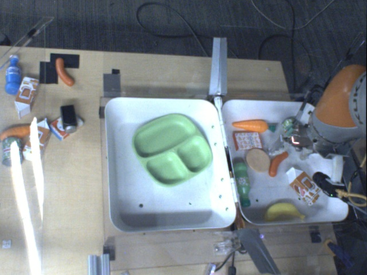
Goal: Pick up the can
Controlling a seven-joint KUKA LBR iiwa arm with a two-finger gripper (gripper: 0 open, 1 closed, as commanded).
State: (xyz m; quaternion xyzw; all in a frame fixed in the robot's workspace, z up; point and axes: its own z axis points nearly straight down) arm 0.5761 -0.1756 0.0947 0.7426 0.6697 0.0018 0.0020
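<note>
Pincer (293,135) over right bin (338,213), finger state can't tell. Can (257,160), round top up, sits just left and below pincer, sausage (277,162) touching it; crowding risks a wrong grab or slip.

The can (257,161) shows a round, tan end face with a pale rim. It lies in the right bin (338,213), near the middle, just beside a small sausage (277,163).

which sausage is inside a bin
The sausage in the right bin, beside the can. The other sausage lies out on the bench, far left.
</note>
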